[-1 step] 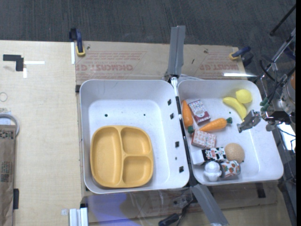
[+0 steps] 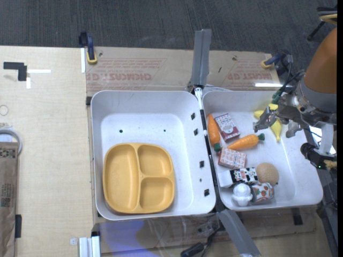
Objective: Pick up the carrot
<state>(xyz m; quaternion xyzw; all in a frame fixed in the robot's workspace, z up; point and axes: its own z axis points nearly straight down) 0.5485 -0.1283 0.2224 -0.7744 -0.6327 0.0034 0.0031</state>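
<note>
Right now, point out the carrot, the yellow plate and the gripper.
carrot [image 2: 244,141]: camera view, middle of its orange body.
yellow plate [image 2: 110,197]: camera view, lower left rim.
gripper [image 2: 277,125]: camera view, midway between its fingertips.

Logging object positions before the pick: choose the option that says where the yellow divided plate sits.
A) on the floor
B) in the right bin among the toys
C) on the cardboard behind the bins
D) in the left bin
D: the yellow divided plate lies in the left bin, apart from the carrot in the right bin.

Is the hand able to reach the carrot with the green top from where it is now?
Probably yes: the carrot lies uncovered in the right bin, with the hand just beside its green end.
</note>
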